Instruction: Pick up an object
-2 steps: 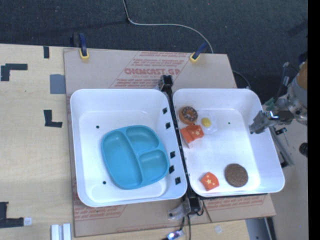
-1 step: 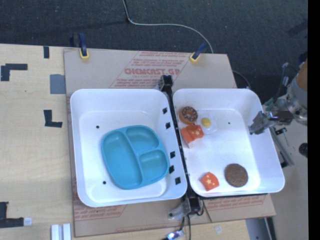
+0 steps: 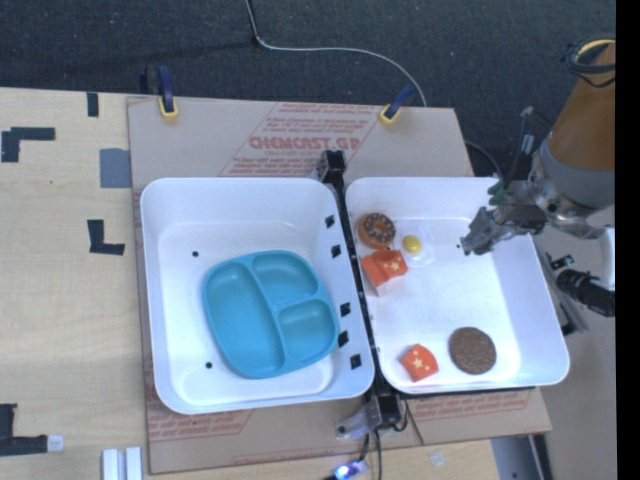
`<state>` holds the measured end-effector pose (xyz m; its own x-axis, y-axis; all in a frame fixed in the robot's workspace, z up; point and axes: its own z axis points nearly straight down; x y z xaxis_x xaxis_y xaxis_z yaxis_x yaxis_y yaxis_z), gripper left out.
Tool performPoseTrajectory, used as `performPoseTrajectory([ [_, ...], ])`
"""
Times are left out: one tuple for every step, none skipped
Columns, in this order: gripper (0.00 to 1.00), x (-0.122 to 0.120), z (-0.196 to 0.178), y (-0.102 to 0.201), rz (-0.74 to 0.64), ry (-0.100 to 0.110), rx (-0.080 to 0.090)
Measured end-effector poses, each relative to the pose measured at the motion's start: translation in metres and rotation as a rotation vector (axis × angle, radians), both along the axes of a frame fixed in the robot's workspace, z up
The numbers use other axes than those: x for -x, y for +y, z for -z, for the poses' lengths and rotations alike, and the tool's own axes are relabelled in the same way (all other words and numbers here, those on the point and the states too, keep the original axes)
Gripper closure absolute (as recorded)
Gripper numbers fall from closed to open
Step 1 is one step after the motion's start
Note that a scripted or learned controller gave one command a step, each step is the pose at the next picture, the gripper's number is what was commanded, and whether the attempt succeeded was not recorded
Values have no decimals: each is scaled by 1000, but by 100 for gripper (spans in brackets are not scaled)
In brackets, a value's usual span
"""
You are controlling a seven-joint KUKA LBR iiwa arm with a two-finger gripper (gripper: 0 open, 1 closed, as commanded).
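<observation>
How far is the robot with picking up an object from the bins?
Done: nothing looks picked yet. The gripper is over the right bin, near its upper right side, with no object seen between its fingers. In hand: only the approach. Left: to grasp and lift one item; the donut, the yellow ball, two orange blocks and the brown cookie all lie in that bin.

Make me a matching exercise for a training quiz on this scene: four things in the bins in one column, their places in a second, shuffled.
Things:
1. blue divided plate
2. round brown cookie
3. small yellow ball
4. gripper

Places:
A. right bin, near its front right corner
B. over the right bin, near its right wall
C. left bin, lying flat
D. right bin, just right of the chocolate donut

Pairs: 1-C, 2-A, 3-D, 4-B
</observation>
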<state>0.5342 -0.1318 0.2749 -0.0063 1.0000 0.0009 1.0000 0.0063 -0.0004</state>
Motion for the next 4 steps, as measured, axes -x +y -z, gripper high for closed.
performPoseTrajectory([
  [100, -20, -2, 47, 1, 0, 1],
  [100, -44, 13, 94, 3, 1, 2],
  [100, -59, 11, 149, 0, 0, 0],
  [100, -70, 16, 190, 1, 1, 1],
])
